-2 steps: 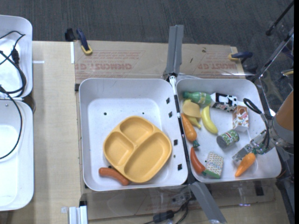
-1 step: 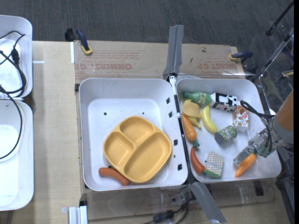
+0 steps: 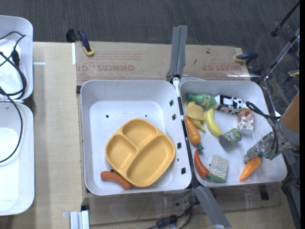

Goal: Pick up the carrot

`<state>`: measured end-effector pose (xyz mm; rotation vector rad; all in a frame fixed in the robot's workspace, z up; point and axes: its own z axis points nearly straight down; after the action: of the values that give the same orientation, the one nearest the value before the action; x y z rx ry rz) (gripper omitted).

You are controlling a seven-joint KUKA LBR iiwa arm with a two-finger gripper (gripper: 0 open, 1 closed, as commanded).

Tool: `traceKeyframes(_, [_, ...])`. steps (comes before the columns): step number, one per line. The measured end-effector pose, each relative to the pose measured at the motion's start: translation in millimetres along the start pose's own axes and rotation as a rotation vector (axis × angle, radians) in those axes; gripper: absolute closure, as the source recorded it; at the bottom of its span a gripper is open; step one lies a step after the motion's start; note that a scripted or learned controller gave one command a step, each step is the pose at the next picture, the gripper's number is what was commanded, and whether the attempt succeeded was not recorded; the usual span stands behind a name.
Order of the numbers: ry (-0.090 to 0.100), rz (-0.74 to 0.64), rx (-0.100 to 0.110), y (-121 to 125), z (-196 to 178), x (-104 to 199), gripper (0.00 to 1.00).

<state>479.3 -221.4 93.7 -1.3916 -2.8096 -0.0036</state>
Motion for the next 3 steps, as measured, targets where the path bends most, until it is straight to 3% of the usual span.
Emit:
traceKeyframes(1, [0.000, -0.001, 0.000, 0.0, 0.0, 0.0, 0.00])
traceKeyframes(2, [0.003, 0.001, 0.001, 1.0, -5.2, -0.4, 1.00])
traceKeyframes(3, [-0.009, 0.030, -0.002, 29.7, -92.2, 40.4, 1.00])
